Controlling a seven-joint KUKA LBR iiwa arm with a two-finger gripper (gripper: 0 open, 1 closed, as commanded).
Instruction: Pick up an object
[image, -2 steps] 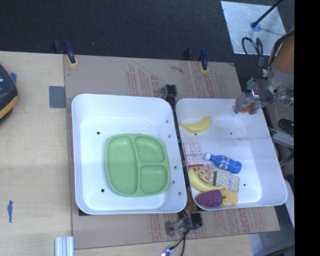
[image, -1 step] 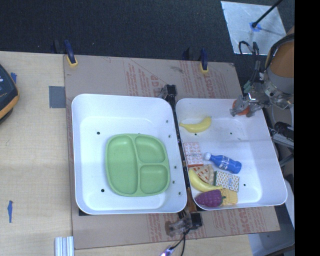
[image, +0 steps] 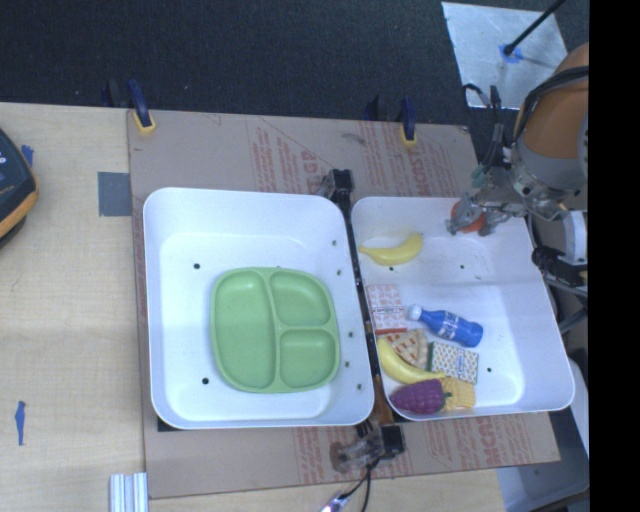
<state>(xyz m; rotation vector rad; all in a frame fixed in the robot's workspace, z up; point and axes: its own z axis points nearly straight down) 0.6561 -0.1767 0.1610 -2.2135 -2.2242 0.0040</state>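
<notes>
My gripper (image: 472, 222) hangs over the far right part of the right bin (image: 520, 300), with nothing seen between its fingers. A yellow banana (image: 392, 250) lies left of it near the bin's far left wall. Nearer the front lie a blue bottle (image: 448, 325), a second banana (image: 398, 362), a purple grape bunch (image: 418, 398), and some small food packets (image: 385, 305). All of these rest on the bin floor, apart from the gripper.
The left bin (image: 180, 250) holds a green divided plate (image: 274, 328). Brown cardboard (image: 260, 150) lies under both bins, held by clamps at the far edge. A black and orange device (image: 12, 190) sits at the bench's left edge.
</notes>
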